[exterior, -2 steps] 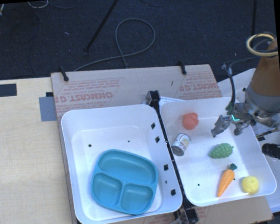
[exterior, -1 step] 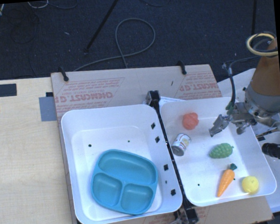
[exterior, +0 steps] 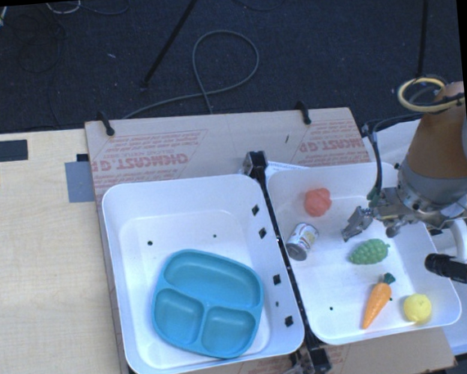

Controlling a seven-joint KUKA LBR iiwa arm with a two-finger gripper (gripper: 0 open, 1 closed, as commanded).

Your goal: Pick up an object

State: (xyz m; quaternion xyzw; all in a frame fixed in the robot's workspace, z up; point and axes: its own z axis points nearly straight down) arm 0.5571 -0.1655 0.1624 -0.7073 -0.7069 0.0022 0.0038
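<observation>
Currently the gripper (exterior: 360,223) hangs low in the right bin (exterior: 346,331), just above and left of the green bumpy fruit (exterior: 369,252); whether its fingers are apart or together cannot be told. Nothing appears grasped. The fruit lies loose, likely the nearest target; carrot (exterior: 375,303) and can (exterior: 302,240) lie near.

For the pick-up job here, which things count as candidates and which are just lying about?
Candidates, all in the right bin, near the gripper:
green bumpy fruit, red fruit, small can, carrot, lemon.

Lying about:
blue divided tray in the left bin.
</observation>
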